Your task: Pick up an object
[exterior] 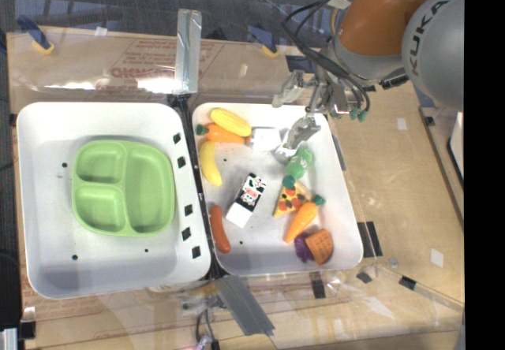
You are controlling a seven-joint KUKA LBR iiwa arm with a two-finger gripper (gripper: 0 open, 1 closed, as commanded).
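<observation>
Gripper (295, 140), finger state untellable, over right bin (347, 206) beside green toy (301, 159); crowding risks a glancing miss.

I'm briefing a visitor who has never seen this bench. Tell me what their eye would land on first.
The bright green divided plate stands out, lying alone in the left bin. Next comes the colourful heap of toy food in the right bin: a yellow banana, a carrot, a pizza slice and a small milk carton. Above that bin's far right corner hangs the gripper.
</observation>
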